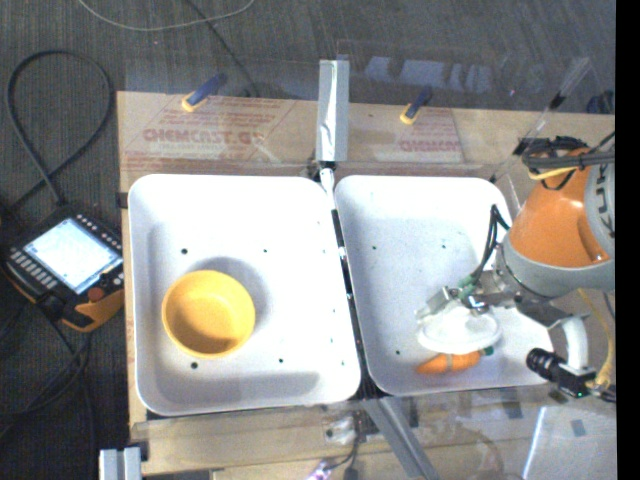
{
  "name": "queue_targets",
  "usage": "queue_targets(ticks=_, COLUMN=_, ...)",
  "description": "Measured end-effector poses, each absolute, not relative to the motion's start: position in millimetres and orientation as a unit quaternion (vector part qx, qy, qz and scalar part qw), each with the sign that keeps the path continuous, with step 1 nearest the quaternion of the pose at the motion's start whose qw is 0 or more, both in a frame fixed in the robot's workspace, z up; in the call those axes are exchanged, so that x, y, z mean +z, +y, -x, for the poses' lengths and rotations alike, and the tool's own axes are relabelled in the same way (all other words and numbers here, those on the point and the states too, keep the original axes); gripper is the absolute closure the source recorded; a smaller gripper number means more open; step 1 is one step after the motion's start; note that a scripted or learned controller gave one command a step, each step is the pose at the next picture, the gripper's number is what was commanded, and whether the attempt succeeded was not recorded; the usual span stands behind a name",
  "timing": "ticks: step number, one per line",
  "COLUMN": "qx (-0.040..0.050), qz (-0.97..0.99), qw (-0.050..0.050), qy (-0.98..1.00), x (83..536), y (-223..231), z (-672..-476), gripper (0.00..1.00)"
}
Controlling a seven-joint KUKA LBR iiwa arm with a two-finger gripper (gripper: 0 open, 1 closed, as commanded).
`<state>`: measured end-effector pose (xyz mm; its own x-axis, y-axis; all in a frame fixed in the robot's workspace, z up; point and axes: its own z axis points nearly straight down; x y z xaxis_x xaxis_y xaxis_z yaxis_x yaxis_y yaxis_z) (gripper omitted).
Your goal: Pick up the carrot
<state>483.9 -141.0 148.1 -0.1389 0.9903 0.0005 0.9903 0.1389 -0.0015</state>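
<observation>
Camera view: white bins [150, 268] on bench, gripper [462, 313] state unclear above carrot [447, 364]

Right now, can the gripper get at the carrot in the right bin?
Probably yes. The gripper sits low in the right bin, directly above the carrot, which lies by the bin's near wall. Nothing stands between them, though the wall close by could crowd the fingers.
</observation>
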Motion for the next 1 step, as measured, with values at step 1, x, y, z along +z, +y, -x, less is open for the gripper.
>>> queue_targets(ticks=1, qx=0.0005, qz=0.699, qw=0.001, qy=-0.716, x=160.3, y=-151.4, z=-483.7, gripper=0.00)
